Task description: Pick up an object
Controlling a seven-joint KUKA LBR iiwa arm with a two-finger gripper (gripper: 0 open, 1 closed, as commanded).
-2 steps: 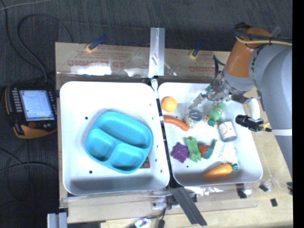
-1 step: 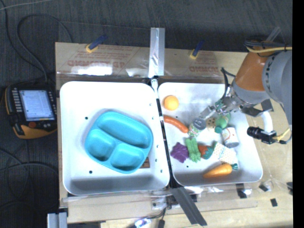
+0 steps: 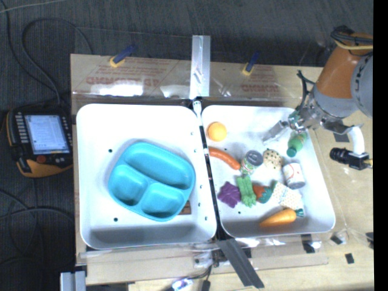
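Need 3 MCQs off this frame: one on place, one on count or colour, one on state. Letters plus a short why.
1. Where does the sky-blue plastic divided tray lie?
A. in the left white bin
B. in the right white bin
C. on the bench outside both bins

2. How many compartments does that tray have?
A. two
B. three
C. five

3. How is the small round orange fruit toy placed?
A. clamped by the gripper
B. lying in the tray
C. lying free in the right bin's far left corner

Answers:
1 A: the tray sits on the floor of the left white bin.
2 B: one long section and two smaller ones show.
3 C: it rests by itself in the right white bin, well apart from the two-finger gripper near that bin's far right side.
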